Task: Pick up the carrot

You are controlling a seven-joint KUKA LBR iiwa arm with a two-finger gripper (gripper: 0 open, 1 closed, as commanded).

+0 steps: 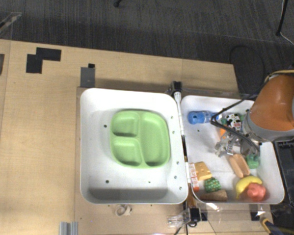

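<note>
The right bin (278, 168) holds the toys. A tan-orange elongated piece (239, 166), which looks like the carrot, lies slanted in the bin's middle with a green bit (253, 162) at its upper right. My gripper (225, 149) hangs low over the bin just up and left of that piece, beside its upper end. It stands open and nothing shows between its fingers. The orange-banded wrist (278, 104) hides part of the bin's far right. A small orange spot (222, 134) peeks out above the gripper; I cannot tell what it is.
A blue bottle (198, 117) lies at the right bin's far left. A cracker box (201, 170), a green knobbly toy (212, 184) and a brown piece (215, 194) sit front left; a banana (247, 182) and red fruit (255, 192) front right. The left bin (89, 136) holds a green divided plate (138, 137).
</note>
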